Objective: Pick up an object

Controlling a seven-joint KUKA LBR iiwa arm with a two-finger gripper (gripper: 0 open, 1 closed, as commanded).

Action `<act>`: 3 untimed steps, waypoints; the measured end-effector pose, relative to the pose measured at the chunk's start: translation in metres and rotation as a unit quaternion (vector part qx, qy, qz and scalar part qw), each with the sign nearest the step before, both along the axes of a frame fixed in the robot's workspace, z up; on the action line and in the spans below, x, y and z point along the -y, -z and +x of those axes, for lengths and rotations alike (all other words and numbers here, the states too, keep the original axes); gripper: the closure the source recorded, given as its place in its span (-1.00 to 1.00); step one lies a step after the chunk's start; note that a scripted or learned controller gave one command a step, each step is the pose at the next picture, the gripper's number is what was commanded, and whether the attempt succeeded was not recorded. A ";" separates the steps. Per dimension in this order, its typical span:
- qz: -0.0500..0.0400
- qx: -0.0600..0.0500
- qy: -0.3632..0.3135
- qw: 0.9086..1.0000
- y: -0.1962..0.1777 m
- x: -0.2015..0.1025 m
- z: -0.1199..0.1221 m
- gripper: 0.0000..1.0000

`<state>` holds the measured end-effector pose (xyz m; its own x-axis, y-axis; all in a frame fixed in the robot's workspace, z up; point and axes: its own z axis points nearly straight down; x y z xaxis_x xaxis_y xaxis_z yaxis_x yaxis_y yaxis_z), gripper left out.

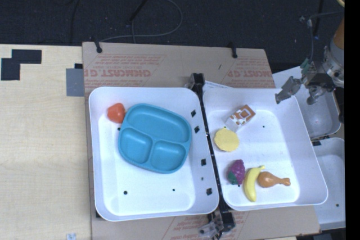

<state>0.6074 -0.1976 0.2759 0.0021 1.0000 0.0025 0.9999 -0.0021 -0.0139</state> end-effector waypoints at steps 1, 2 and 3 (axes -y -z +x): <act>-0.001 0.006 -0.001 1.000 -0.008 0.000 0.002 -1.00; -0.001 0.004 -0.001 1.000 0.040 -0.004 -0.007 -1.00; 0.000 0.004 -0.001 1.000 0.098 0.005 -0.006 -1.00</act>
<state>0.6018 -0.2022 0.1778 0.0005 1.0000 0.0016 1.0000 -0.0004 -0.0069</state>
